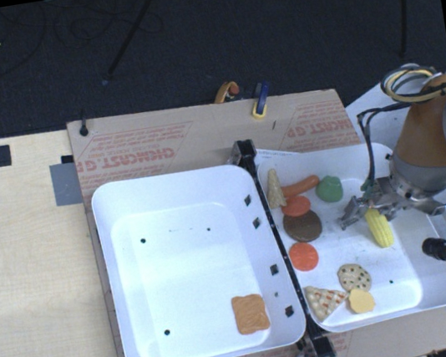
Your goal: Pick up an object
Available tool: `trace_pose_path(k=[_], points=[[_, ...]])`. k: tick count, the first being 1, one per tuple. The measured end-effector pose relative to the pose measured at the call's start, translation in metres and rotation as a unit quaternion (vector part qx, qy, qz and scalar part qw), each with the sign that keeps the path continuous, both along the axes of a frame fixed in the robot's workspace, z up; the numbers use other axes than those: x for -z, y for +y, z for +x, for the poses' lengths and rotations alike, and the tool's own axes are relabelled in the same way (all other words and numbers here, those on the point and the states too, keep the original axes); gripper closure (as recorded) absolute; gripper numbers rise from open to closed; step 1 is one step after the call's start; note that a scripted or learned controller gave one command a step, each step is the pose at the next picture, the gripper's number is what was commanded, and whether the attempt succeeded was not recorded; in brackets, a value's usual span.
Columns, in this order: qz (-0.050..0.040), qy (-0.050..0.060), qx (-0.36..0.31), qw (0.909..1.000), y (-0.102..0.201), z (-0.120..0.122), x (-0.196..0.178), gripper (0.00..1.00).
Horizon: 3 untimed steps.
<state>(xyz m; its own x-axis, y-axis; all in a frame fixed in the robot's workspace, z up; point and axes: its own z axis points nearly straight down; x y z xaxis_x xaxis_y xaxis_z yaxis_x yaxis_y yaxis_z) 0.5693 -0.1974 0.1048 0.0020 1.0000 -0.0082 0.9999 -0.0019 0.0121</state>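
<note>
A dark floor is filling the background, and a pale wooden bench is carrying a cardboard sheet (199, 135) with two shallow white bins side by side. In the right bin (428, 287), a yellow corn cob (380, 228) is lying just under the gripper (362, 211), which is reaching in from the right on a grey arm with an orange band (423, 135). The fingertips are sitting at the cob's upper end — whether they are spread or pinching cannot be told from this angle.

To do the grasp well, the fingers should be straddling the cob across its narrow width, settling low before squeezing, since a rounded cob is likely to roll out of a shallow pinch.

Nearby, to the left, are lying a green piece (330, 189), an orange carrot (301, 186), a brown disc (303, 226) and a red disc (304, 256). Lower down are sitting a speckled cookie (354, 276), a pizza slice (325, 300) and a yellow round (361, 302). The left bin (129, 274) is holding a tan waffle-like square (250, 314).
</note>
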Motion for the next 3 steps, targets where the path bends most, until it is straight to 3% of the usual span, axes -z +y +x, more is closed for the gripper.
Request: trace_pose_path(k=[1, 2, 3], points=[[0.0036, 0.005, -0.003, 1.0000, -0.015, 0.047, 0.017, 0.00], [0.0043, 0.007, -0.005, 1.0000, -0.014, 0.045, 0.007, 1.00], [0.0050, 0.020, -0.003, 0.9998, 0.004, 0.070, 0.020, 1.00]])
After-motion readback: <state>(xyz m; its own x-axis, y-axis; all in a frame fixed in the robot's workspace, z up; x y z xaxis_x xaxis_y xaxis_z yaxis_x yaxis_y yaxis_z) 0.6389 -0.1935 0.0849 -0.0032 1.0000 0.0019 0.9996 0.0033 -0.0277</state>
